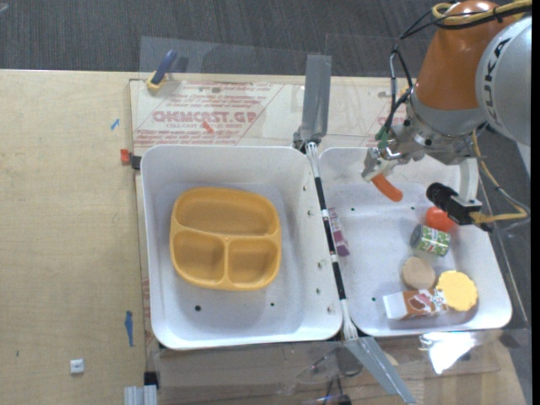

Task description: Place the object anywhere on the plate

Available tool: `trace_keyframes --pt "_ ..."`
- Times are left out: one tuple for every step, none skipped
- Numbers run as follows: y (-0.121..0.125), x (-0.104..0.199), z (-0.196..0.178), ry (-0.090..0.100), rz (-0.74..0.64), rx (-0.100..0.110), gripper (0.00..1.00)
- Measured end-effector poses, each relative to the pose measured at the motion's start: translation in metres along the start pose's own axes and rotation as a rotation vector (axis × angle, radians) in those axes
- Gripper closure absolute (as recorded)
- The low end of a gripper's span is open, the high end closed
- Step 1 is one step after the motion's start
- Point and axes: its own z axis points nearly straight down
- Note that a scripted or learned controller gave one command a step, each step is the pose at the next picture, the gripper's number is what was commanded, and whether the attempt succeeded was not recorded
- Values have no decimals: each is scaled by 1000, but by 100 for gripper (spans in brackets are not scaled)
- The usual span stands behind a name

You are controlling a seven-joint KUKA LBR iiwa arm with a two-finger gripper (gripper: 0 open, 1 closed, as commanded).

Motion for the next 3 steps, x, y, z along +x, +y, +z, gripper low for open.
trace_keyframes --pt "25 60 -32 -1 34 0 100" --pt "14 124 -17 1 -15 5 100" --pt "35 190 -5 0 2 2 100"
